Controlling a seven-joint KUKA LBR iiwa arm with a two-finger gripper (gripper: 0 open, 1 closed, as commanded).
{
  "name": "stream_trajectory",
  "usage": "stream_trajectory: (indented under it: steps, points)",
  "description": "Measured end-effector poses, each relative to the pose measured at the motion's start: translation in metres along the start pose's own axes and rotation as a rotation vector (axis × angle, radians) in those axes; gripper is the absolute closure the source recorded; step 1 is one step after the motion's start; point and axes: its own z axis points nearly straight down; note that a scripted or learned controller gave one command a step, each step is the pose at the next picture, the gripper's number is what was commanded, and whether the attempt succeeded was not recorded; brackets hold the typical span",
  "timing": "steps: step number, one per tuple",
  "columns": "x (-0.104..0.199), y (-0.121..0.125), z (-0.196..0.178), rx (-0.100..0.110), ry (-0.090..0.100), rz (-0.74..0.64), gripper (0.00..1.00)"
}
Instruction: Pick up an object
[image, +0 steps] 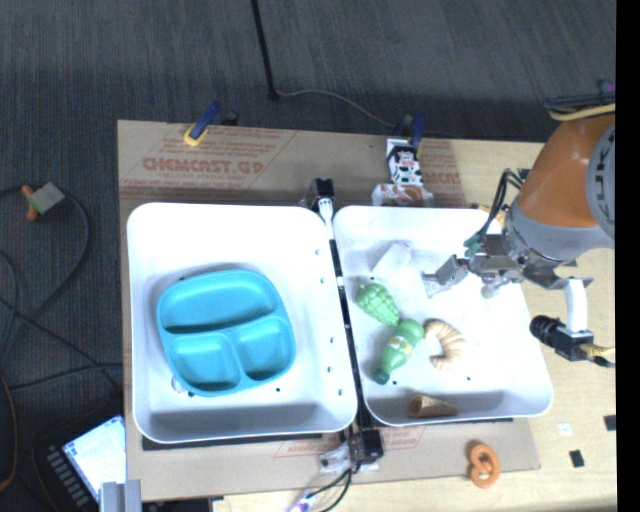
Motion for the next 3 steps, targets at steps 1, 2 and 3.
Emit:
stream_trajectory:
  steps: [1,2,3]
  points:
    - [-0.056,-0.020,0.097,-0.005,0.002,-0.001,0.00]
    - [-0.056,-0.020,0.087,-0.004,0.001,0.000,1.00]
    - [0.022,0.102,0.035,-0.004,0.000,-0.002,1.00]
